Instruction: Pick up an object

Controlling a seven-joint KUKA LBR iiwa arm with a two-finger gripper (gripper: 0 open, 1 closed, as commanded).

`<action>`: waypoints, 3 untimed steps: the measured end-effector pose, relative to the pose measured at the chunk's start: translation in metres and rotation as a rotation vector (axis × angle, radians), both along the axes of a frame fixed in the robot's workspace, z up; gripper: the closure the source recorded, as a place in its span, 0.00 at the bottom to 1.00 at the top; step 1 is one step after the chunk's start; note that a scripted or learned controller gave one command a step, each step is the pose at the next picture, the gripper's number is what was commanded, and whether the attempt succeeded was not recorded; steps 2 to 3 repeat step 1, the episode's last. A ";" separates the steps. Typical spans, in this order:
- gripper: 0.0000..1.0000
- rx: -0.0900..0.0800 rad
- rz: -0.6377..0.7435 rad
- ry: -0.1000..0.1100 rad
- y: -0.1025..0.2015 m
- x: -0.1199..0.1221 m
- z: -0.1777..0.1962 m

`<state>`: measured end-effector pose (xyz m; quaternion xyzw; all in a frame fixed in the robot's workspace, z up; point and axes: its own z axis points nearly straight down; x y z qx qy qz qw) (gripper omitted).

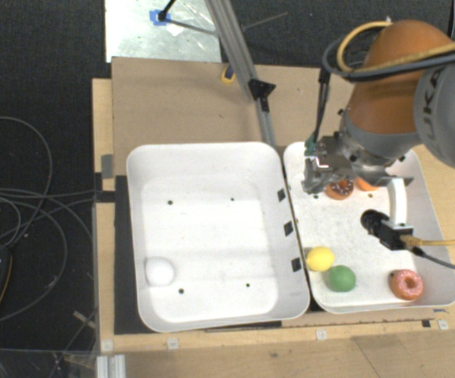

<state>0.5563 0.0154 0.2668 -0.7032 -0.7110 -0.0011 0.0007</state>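
My gripper hangs low over the far left part of the right bin, under the grey and orange arm. Just to its right lies an orange object, partly hidden by the wrist. I cannot see anything held in the gripper. Toward the front of the same bin lie a yellow ball, a green ball touching it, and a pink ring-shaped donut at the front right. A white ball rests in the front left corner of the left bin.
The two bins meet along a raised rim with black clips. A grey slanted pole crosses the bench behind the left bin. Cables lie on the dark floor at the left.
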 end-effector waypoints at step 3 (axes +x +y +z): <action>1.00 -0.001 -0.001 0.002 0.048 0.002 -0.025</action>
